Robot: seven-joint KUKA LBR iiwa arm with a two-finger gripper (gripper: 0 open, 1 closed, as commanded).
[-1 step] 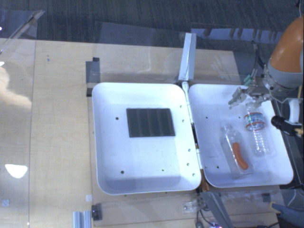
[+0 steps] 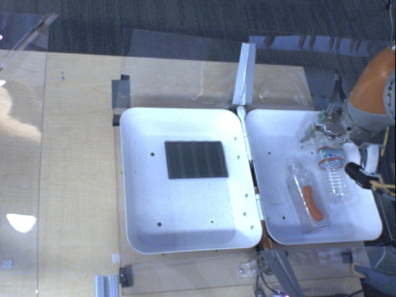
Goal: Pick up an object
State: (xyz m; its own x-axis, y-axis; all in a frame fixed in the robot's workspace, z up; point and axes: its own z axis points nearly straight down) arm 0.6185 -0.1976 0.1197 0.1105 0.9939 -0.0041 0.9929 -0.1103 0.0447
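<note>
A: Bottle (image 2: 331,173) position?
B: It lay in the right bin (image 2: 272,166), beside a clear packet (image 2: 307,200). Gripper (image 2: 327,132) hovered above its cap.
A: Handling?
B: Probably light, slippery, crushable; grasp across the body. Finger state could not be determined.

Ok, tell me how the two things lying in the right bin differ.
The clear water bottle lies nearer the arm, close under the claw; the clear packet with the orange item lies nearer the bin's middle and front. The bottle is ribbed and looks see-through all along, with a coloured label band near its top; the packet shows an orange-red piece inside. The packet looks the longer. Both are transparent, lie flat and rest in the right bin.
</note>
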